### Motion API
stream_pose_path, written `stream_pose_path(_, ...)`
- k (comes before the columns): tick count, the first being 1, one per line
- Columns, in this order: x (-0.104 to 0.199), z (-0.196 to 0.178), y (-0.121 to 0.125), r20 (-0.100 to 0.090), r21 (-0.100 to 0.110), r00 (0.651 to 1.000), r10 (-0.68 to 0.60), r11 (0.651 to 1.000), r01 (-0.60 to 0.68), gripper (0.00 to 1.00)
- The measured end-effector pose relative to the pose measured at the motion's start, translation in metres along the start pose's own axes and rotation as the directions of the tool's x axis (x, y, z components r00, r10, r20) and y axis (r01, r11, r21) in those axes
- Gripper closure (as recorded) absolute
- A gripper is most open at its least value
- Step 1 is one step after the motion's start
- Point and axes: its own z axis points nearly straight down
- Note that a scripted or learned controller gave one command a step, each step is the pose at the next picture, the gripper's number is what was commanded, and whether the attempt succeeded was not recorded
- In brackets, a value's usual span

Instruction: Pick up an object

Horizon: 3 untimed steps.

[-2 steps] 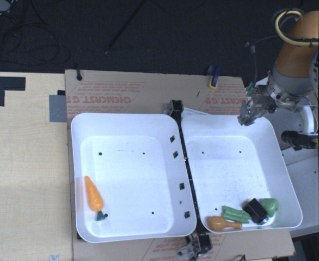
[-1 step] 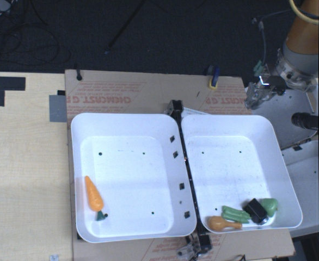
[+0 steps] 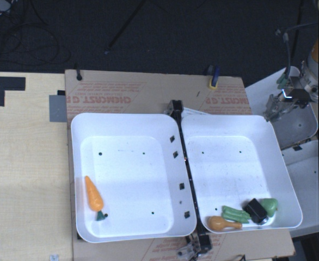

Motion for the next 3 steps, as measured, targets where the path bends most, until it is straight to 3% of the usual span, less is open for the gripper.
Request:
stream_pose_path(1,-0.053,0.075,0.039,0.001,0.004,1.0,0.0,1.0,0.0,1.0)
stream_pose_path(2,-0.05,0.072,0.021,0.0,0.001,1.0,-0.003,1.0,0.003,1.0)
stream_pose_path(3,-0.053,-0.018,-0.016,0.003,-0.009,1.0,0.002,1.0,-0.002,1.0)
